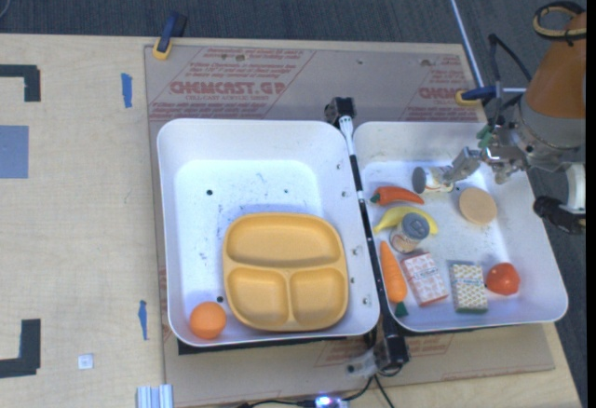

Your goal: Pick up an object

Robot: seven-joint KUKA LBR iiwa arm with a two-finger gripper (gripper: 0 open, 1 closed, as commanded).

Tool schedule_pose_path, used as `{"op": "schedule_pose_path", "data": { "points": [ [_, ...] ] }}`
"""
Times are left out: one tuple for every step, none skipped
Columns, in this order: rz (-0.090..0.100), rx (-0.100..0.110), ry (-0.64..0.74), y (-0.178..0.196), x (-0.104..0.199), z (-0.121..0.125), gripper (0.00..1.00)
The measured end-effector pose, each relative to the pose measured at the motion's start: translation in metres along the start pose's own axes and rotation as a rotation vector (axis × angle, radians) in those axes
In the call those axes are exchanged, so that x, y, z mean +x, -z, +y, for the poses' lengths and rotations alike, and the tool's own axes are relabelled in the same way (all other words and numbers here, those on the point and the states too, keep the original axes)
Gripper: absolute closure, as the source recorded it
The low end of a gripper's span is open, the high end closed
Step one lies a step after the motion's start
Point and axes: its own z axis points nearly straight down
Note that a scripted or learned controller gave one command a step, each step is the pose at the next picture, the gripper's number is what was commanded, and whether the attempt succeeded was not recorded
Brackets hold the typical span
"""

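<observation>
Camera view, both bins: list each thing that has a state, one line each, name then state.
gripper: over the right bin's upper part, nothing seen between its fingers
divided yellow tray: upright in the left bin, compartments bare
orange ball: resting in the left bin's near corner
carrot: lying lengthwise by the right bin's left wall
banana: lying flat
tomato: resting near the right wall

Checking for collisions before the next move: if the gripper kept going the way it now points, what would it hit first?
Probably the small grey object just beyond the gripper, toward the bins' shared wall; depth is unclear from above.
</observation>
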Motion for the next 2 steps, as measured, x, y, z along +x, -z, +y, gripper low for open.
{"op": "schedule_pose_path", "data": {
  "points": [
    [-0.009, -0.019, 0.0, -0.043, 0.031, -0.035, 0.0],
    [-0.017, -0.035, -0.002, -0.028, 0.028, -0.031, 1.0]
  ]
}}
